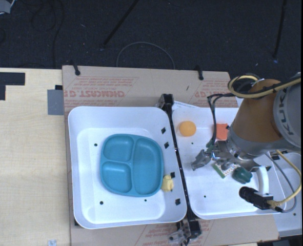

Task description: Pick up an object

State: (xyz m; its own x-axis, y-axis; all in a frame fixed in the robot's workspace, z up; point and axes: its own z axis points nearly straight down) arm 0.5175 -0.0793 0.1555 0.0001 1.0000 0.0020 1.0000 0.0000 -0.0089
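Glossy plastic bins (84, 137); matt blue plate (132, 164).

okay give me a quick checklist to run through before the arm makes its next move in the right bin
1. Gripper is over the right bin: ok, it sits low near the bin's middle.
2. Something between the fingers: cannot tell, the wrist blocks the view.
3. Orange ball free to approach: ok, it lies alone on bare floor near the divider.
4. Orange block reachable: not ok, the arm covers part of it.
5. Green object reachable: not ok, it lies tucked under the wrist beside the cables.
6. Left bin undisturbed: ok, the blue divided plate lies flat with a small yellow piece beside it.
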